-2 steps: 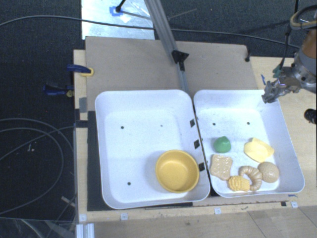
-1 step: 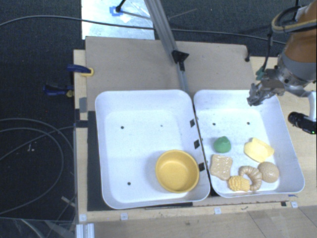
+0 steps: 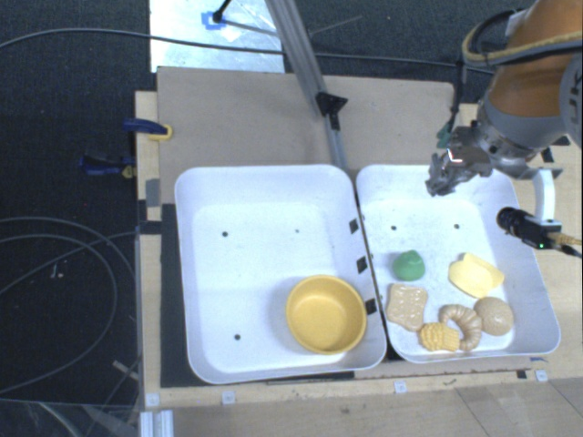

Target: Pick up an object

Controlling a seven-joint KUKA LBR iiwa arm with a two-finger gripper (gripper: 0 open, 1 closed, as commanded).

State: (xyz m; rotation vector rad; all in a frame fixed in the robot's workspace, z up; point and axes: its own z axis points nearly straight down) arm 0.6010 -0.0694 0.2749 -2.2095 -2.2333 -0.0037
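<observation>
Knobbly yellow corn cob [image 3: 439, 337] beside ridged, curled croissant [image 3: 463, 321].

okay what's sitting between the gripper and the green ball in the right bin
Nothing: in the camera view the stretch of right bin floor from the gripper down to the green ball is bare white, with only small dark dots on it.

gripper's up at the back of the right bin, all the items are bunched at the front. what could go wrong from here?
1. The cracker, corn, pretzel and beige ball touch or nearly touch, so a grab may snag two or knock one aside.
2. The gripper hangs far from all of them; closing there would likely catch nothing.
3. The green ball could roll off the fingers.
</observation>
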